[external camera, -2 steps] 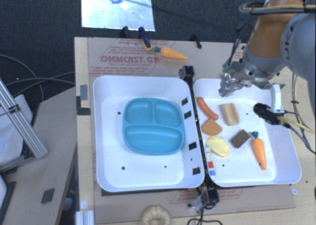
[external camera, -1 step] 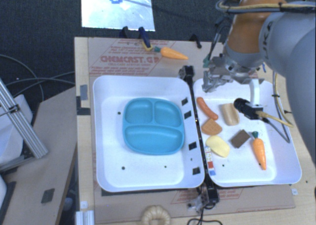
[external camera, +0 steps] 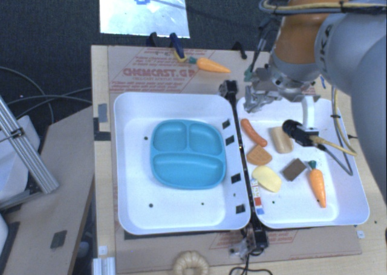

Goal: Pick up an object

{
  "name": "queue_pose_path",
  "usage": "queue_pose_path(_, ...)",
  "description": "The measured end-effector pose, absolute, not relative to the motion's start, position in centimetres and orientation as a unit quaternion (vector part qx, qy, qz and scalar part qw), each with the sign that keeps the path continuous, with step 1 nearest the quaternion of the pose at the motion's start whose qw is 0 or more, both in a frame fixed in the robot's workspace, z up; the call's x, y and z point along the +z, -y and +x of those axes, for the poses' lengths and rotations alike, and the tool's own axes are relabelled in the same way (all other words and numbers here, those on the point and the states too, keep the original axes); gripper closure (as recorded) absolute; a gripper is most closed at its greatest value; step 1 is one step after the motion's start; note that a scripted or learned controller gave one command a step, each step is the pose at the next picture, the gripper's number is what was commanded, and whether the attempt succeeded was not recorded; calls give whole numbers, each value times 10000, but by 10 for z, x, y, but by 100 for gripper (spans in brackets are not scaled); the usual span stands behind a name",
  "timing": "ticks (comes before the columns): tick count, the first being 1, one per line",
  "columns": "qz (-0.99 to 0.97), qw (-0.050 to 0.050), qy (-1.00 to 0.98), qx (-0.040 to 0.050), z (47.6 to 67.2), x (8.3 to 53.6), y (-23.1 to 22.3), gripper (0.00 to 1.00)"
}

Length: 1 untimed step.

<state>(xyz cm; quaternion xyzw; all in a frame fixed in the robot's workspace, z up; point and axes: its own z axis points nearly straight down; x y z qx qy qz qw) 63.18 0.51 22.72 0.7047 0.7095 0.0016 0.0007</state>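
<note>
My gripper (external camera: 255, 100) hangs over the far left part of the right bin (external camera: 347, 207), above the toys. Just in front of it lies a red-orange sausage (external camera: 254, 133). A beige bread piece (external camera: 281, 140) sits to the right of the sausage. Nearer the front are an orange wedge (external camera: 259, 156), a pale yellow lump (external camera: 266, 179), a brown block (external camera: 294, 169) and a carrot (external camera: 317, 187) with a green top. I see nothing held in the gripper.
The left bin (external camera: 133, 207) holds a blue divided plate (external camera: 187, 153). A second carrot (external camera: 208, 64) lies on the cardboard behind the bins, beside a blue clip (external camera: 177, 44). A beige ring (external camera: 192, 263) rests at the bench's front edge.
</note>
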Motion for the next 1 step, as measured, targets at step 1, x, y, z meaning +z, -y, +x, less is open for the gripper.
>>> queue_pose_path(1, 7052, 10, -7090, 7, 631, 223, -4, 100)
